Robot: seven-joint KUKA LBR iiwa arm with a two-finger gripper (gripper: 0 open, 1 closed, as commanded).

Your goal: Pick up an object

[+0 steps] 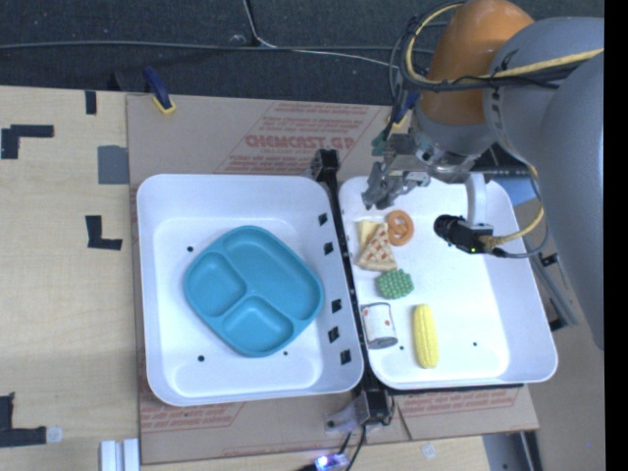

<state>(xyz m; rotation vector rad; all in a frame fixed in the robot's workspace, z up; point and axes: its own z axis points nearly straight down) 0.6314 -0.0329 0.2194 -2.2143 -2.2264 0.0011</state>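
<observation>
Camera view, end effector: the end effector (378, 196) is seen low over the far-left corner of the right bin (491, 292), just past the waffle piece and beside the pretzel. How far it is opened cannot be told, since it is dark and small against the bin wall. Nothing is seen lifted in it.

Camera view, candidate objects: all are seen lying on the floor of the right bin, along its left edge. A pretzel (399, 227) is placed nearest the far end, touching or just beside a waffle piece (374, 248). A green broccoli-like piece (394, 284) is found just nearer, then a small can (379, 324) by the left wall, and a corn cob (425, 336) near the near edge.

Camera view, left bin: a blue divided plate (253, 289) is held in the middle of the left bin (167, 204), well apart from the arm.

Progress, done: the approach is judged to be made; the arm is brought over the pretzel-and-waffle cluster.

Progress, left: no object is judged to be picked up yet. A descent, a closing on one piece and a lift are taken to be outstanding.

Risk: the pretzel and waffle are so close that a clean single grasp is judged uncertain.
</observation>
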